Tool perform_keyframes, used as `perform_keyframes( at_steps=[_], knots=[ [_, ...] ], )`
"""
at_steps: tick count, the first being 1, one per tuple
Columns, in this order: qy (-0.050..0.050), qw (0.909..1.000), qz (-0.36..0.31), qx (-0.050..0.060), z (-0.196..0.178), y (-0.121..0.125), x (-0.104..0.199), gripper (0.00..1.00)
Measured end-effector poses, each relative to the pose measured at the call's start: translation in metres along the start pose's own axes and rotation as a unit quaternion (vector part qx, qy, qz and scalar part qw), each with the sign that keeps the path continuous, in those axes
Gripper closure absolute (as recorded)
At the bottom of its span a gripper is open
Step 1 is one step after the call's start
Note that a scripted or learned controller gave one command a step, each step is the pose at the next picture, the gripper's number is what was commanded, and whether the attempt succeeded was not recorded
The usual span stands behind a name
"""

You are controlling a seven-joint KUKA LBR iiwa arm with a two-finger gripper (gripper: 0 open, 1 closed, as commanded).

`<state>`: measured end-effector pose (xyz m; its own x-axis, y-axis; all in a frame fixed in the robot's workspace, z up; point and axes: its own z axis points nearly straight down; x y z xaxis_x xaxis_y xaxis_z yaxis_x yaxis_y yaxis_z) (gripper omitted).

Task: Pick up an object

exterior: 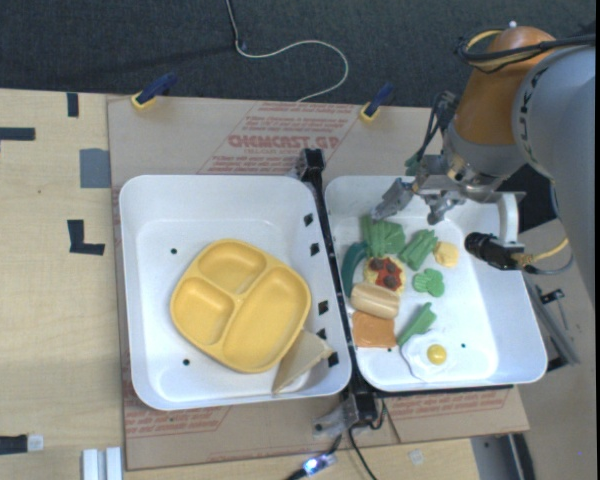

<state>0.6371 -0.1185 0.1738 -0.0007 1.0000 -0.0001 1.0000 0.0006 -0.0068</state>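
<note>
Hovering at the upper part of the right bin (510, 368), the gripper (417, 204) has its two fingers spread apart w/ nothing between them. Just below it, center-right of frame, sits the toy food pile (395, 278): green pieces, a hot dog (374, 299), a fried egg (429, 356). Left bin (140, 268) carries a yellow divided tray (240, 303). Red print on the cardboard (270, 143) up top is mirrored, not readable.

Wooden bench (40, 298): cardboard sheet (270, 138) on top, two white bins (140, 268) side by side.
</note>
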Motion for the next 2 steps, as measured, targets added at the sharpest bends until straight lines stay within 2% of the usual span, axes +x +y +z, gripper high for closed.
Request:
perform_keyframes(
  at_steps=[1, 2],
  knots=[
    [0.000, 1.0000, 0.000, 0.000, 0.047, -0.002, -0.006, 0.00],
    [-0.002, 1.0000, -0.001, -0.006, 0.088, 0.001, -0.005, 0.00]
  ],
)
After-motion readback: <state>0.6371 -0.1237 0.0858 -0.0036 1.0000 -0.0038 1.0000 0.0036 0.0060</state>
